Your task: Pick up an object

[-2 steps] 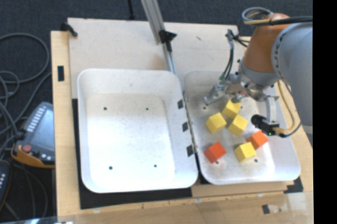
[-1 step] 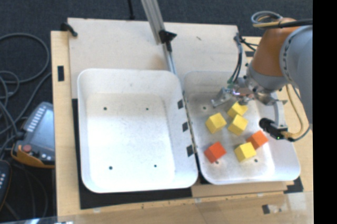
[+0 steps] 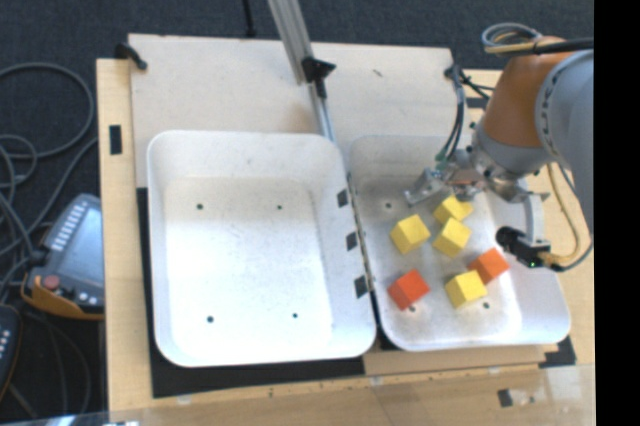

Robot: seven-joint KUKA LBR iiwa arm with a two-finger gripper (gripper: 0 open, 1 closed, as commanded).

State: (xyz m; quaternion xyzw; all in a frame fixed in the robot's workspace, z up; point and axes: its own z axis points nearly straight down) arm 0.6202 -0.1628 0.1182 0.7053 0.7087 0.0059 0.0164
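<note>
Arm: grey with orange band, entering from the right, wrist bent down over the right bin [image 3: 540,319]. Gripper [image 3: 452,186]: low over the bin's upper middle, just above a yellow cube [image 3: 453,208]; whether it is wide or narrow cannot be told. Contents: four yellow cubes and two orange cubes, loosely clustered. Left bin [image 3: 165,164] beside it on the counter [image 3: 220,79].

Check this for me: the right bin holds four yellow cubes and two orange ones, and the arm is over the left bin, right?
Not quite: in the camera view the arm is over the right bin, not the left. The cube count stands.
</note>
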